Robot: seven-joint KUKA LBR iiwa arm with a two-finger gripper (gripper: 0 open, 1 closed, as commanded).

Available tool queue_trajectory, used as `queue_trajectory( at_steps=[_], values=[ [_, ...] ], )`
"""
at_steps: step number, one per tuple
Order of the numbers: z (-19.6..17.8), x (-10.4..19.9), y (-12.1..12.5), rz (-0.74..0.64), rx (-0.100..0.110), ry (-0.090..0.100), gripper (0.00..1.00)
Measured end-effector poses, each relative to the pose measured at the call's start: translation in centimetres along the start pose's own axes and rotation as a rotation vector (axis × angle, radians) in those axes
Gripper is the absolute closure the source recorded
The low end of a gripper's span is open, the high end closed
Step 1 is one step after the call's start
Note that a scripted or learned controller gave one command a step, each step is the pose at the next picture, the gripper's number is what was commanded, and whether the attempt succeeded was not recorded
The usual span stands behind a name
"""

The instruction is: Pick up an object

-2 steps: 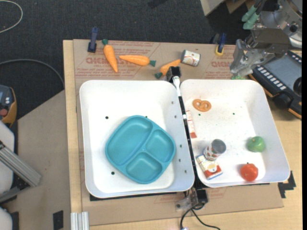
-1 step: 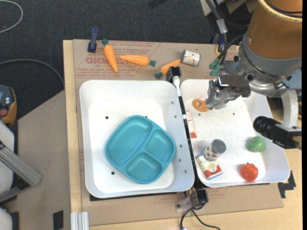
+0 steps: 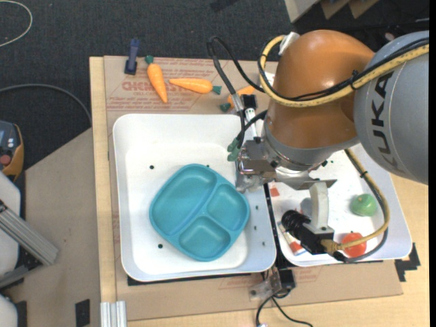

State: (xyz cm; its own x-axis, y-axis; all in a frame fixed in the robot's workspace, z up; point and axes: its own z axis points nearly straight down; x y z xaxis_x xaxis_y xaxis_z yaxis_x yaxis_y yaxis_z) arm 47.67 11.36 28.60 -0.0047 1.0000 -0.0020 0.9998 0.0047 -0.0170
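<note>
Dark carpet surrounds the cardboard-topped bench (image 3: 109, 203), where two toy carrots (image 3: 158, 82) lie behind the left bin (image 3: 129, 182) holding a teal divided plate (image 3: 199, 212). Rightward, the arm (image 3: 320, 94) hangs over the right bin (image 3: 395, 240), near a green object (image 3: 364, 204) and a red one (image 3: 353, 242); I cannot tell the gripper's state.

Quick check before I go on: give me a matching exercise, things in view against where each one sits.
Things:
1. teal plastic divided plate
2. green rounded toy
3. two orange toy carrots
4. small blue peg-like piece

Places:
A. on the cardboard behind the bins, just right of the blue piece
B. right white bin, near its right side
C. far left corner of the cardboard
D. left white bin

Pairs: 1-D, 2-B, 3-A, 4-C
</note>
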Motion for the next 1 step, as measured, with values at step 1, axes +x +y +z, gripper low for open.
queue_trajectory(
  at_steps=[1],
  values=[
    [-12.37,-1.56,0.18,0.005,-0.031,0.005,1.0]
  ],
)
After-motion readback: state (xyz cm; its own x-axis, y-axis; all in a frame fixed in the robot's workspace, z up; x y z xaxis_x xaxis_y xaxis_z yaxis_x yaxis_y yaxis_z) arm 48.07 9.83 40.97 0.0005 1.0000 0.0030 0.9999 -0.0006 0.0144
